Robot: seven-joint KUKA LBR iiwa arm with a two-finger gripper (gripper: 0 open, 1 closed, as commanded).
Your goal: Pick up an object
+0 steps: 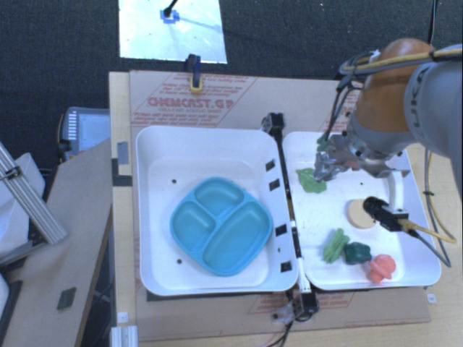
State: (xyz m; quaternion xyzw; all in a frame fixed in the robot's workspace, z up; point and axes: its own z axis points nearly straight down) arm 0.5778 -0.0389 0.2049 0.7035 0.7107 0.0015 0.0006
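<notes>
- Camera view showed the gripper [327,166] low over the right bin [427,266], close to its wall on the side of the left bin [148,194].
- The step in hand looked like the reach-and-close stage of a pick: the tool was down at a light green leaf-like piece [312,181], which lay just below and slightly toward the divider from the fingertips, touching or nearly touching them.
- Whether the tool was wide, narrow or gripping could not be told; the metal parts blurred together and the leaf piece was not clearly seen between them, so no hold could be claimed.
- The next move probably called for a firm close on the leaf piece and a straight lift, with a check that the piece rose with the tool; a thin, flat item like this could slip out easily.
- Other candidates sat farther from the tool, toward the near edge of the same bin: a tan disc [357,214] beyond the leaf piece, then a green bean-like piece [334,245], a dark green lump [357,252] and a pink-orange lump [382,267], grouped close together.
- A blue divided plate [220,225] lay in the left bin, well apart from the tool, across the divider.
</notes>
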